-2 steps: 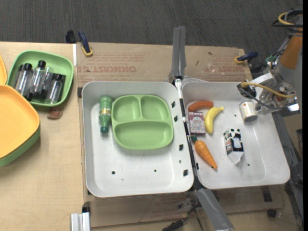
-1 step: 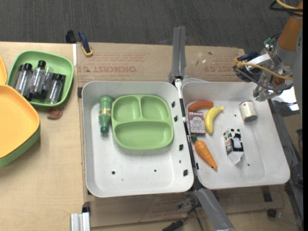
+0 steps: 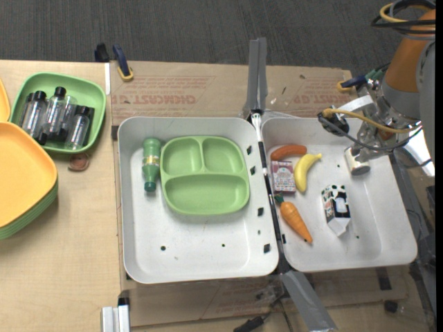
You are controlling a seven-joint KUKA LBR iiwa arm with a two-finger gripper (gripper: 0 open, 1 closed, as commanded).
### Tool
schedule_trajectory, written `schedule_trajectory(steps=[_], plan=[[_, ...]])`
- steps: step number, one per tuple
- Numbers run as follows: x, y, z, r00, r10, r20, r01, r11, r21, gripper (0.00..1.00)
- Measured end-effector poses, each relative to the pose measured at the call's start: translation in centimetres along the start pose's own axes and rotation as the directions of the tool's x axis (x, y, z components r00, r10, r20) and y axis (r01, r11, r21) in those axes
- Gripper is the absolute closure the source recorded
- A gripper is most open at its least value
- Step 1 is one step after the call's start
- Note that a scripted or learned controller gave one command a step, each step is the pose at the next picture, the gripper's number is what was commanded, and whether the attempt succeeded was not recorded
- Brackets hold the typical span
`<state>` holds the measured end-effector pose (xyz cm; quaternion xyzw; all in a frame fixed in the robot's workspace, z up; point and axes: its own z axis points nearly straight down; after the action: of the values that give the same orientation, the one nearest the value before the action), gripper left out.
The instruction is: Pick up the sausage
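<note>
The bench [image 3: 69, 254] bears two white bins [image 3: 138, 254], stacked orange plates [image 3: 24, 178] and a green tray [image 3: 93, 95].

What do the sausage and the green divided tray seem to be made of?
Sausage: probably toy plastic, with an even orange-red colour and a smooth, slightly glossy skin. Green divided tray: apparently moulded plastic, matte, with a uniform colour, rounded rims and three formed compartments.

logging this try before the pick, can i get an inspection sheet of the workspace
surface: two white bins, left bin, right bin
job's things: sausage at right bin's top left, beside banana
clutter: carrot, small pink box, carton; green tray and green bottle in left bin
grippers: gripper above right bin's upper right, apart from sausage
cables: yellow hose atop arm
surroundings: green dish of bottles, orange plates
</note>
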<state>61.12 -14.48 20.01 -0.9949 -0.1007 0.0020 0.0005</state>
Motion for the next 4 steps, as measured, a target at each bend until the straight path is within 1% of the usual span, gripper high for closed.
schedule_trajectory(steps=[1, 2, 3, 4], plan=[[-0.1, 0.1, -0.7, 1.000, 0.000, 0.004, 0.000, 1.000, 0.001, 1.00], [-0.2, 5.4, -1.1, 0.995, -0.101, -0.001, 0.101, 0.995, -0.001, 1.00], [3.1, 4.4, -0.4, 1.000, -0.014, -0.001, 0.014, 1.000, 0.000, 1.00], [2.5, -3.6, 2.5, 1.000, 0.003, 0.000, -0.003, 1.000, 0.000, 1.00]])
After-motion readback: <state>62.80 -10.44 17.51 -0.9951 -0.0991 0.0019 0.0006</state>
